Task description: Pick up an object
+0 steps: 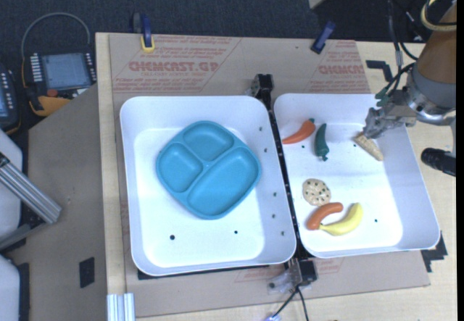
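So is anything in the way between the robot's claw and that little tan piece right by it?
Nothing visible is. The gripper hangs right above the tan wedge at the far right of the right bin. The green pepper and orange carrot lie off to the side, apart from it.

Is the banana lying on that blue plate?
No, the banana lies in the right bin beside a sausage, while the blue plate sits in the left bin.
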Tool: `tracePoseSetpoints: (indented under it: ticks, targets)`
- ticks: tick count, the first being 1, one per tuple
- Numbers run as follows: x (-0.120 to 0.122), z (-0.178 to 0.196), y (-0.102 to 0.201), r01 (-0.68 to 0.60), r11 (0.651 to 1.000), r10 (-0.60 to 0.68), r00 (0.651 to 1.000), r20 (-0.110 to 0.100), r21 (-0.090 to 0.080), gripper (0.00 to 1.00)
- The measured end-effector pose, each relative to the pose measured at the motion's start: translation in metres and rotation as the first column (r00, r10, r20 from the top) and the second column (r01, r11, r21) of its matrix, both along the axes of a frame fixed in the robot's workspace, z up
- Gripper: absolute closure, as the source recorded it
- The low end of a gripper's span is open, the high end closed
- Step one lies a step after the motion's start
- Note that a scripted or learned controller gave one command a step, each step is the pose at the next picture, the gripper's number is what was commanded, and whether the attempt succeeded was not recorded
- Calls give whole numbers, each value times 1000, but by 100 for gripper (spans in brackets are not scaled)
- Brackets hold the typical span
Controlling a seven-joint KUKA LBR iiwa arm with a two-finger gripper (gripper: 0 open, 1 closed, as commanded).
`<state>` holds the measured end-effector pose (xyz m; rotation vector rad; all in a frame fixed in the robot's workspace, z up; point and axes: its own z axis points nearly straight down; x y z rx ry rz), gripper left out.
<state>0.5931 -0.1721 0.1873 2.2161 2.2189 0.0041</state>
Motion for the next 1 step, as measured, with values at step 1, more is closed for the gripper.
tracePoseSetpoints:
  ticks: [1]
  targets:
    - [3, 54, 10, -2, 1000, 2, 1000, 2, 0, 100]
